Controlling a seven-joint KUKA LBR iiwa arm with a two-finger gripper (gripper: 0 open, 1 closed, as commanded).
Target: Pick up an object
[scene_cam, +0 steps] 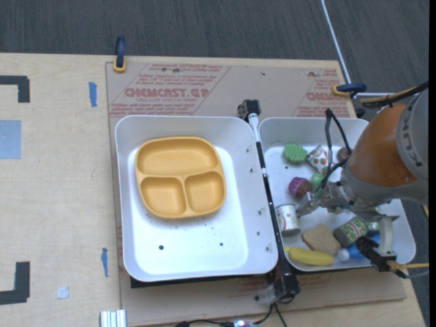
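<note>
The gripper is hung low in the right bin amid crowded toy food; its opening cannot be told, and a neighbouring purple piece could be knocked aside

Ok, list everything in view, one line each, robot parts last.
left bin: one, white, left half of the bench
divided plate: one, yellow-orange, three compartments, upper part of the left bin
right bin: one, white, beside the left bin
green knobbly piece: one, green, top of the right bin
purple piece: one, purple, middle of the right bin
small can: one, white with red, left edge of the right bin
bread slice: one, tan, lower right bin
banana: one, yellow, bottom edge of the right bin
arm: one, grey with orange band, over the right bin
end effector: one, dark, low among the items
</note>
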